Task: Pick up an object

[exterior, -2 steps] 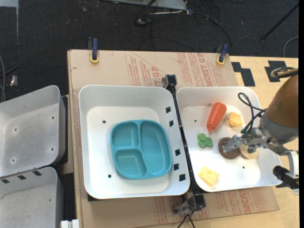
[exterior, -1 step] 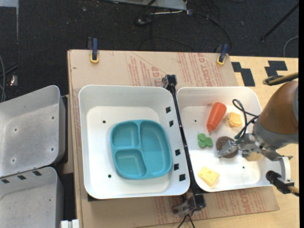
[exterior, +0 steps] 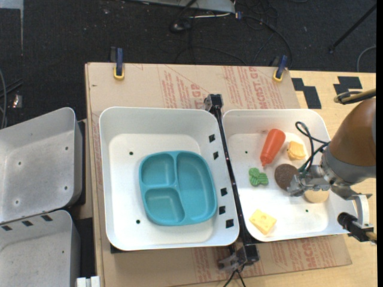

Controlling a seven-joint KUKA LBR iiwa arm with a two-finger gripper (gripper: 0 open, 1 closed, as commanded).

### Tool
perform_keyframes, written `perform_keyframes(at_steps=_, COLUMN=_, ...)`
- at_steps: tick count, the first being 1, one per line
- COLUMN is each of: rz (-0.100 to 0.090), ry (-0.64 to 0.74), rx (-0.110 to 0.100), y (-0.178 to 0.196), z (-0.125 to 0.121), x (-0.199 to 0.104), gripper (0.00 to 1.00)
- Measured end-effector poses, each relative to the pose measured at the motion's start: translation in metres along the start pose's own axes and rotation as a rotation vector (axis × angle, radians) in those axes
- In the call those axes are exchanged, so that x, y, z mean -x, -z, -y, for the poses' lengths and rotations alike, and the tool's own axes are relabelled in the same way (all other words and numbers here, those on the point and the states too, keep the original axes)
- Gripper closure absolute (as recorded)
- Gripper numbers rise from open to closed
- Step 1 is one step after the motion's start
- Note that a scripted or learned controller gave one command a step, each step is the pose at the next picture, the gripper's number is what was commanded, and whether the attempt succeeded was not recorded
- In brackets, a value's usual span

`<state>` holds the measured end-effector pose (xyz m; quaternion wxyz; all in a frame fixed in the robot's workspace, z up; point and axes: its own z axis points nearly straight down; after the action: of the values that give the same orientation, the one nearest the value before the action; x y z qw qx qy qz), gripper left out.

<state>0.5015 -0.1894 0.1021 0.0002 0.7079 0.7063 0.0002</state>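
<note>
camera view: left bin (exterior: 114,160) holds teal tray (exterior: 177,188); hand (exterior: 301,186) grip unclear.

- Right bin (exterior: 239,160): carrot (exterior: 272,146), green piece (exterior: 258,177), brown disc (exterior: 285,174) all crowd together mid-bin.
- Cheese wedge (exterior: 263,222) sits well apart, open floor around it.

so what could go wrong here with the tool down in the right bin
1. The tool sits among tightly packed items: the brown round piece, a pale round piece and a yellow piece. It may nudge or grab the wrong one.
2. It works close to the right bin's near wall, so an item could get pushed against the rim rather than lifted.
3. A dark cable loops beside the orange carrot and could drag it.
</note>
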Motion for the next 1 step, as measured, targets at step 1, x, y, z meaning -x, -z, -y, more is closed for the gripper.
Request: perform_keyframes(at_steps=1, rz=0.003, ry=0.004, rx=0.004, y=0.0613, z=-0.0022, x=0.0064, gripper=1.0)
